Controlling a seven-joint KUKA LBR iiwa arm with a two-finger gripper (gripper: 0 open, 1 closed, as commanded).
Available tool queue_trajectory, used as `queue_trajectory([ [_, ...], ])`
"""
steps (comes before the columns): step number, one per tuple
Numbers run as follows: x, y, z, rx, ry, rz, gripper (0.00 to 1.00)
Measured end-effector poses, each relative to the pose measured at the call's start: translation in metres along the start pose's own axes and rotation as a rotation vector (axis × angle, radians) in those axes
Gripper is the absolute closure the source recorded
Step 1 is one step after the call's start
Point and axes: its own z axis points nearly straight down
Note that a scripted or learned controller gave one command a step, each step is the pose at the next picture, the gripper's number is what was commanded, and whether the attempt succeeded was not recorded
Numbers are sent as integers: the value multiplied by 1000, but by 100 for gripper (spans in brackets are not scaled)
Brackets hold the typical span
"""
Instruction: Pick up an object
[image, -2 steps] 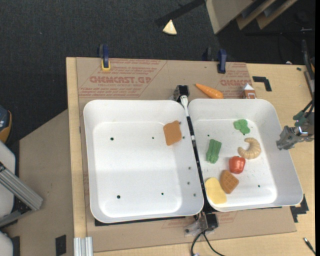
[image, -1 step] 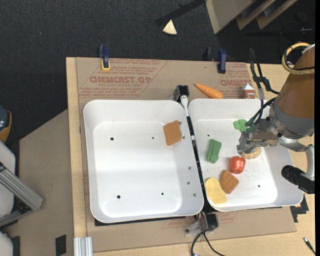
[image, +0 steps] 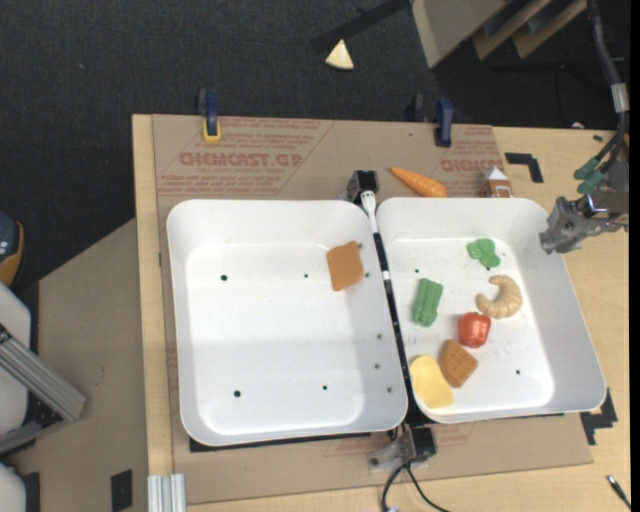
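Camera view: the end effector (image: 562, 228) sits at the right bin's (image: 560, 395) far right rim, small and blurred, so I cannot tell its state. Inside that bin lie a green block (image: 428, 301), red pepper (image: 474, 329), croissant (image: 502, 297), waffle (image: 458, 363) and yellow piece (image: 431, 383). An orange-brown slice (image: 345, 266) lies left of it, in the left bin (image: 200, 330).

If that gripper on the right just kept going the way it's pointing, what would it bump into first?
The gripper sits at the right bin's far right rim and seems to point down and leftward. Going straight on, it would probably meet that bin's rim or white floor first; the green leafy piece lies nearest beyond. Depth is hard to judge here.
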Motion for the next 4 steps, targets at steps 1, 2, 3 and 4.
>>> queue_trajectory([
  [1, -25, 2, -130, 1, -2, 3, 100],
  [2, -91, -5, 79, 37, 5, 7, 100],
  [3, -106, 1, -86, 0, -6, 2, 100],
  [4, -144, 1, -124, 12, -4, 5, 100],
])
